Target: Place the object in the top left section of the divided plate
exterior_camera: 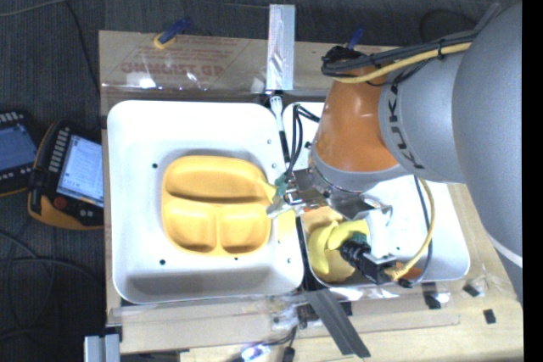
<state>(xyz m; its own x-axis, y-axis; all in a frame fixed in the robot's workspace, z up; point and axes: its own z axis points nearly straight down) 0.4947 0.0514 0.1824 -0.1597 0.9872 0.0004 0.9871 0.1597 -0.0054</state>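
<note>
The yellow divided plate (pixel 216 203) lies in the left bin (pixel 136 267), with one long section at the back and two smaller ones at the front. My gripper (pixel 286 195) hangs over the wall between the two bins, right at the plate's right rim. A small green bit (pixel 277 182) shows at the gripper's tip, and I cannot say what it is. A rounded yellow object (pixel 327 248) lies in the right bin (pixel 450 263), just below and right of the gripper and partly hidden by the wrist and a black connector.
The grey arm with its orange band (pixel 361 131) covers most of the right bin. Cables (pixel 424 216) loop around the wrist. A clear plastic sheet (pixel 182 64) lies behind the left bin. A handheld pendant (pixel 68 178) rests on the floor at the left.
</note>
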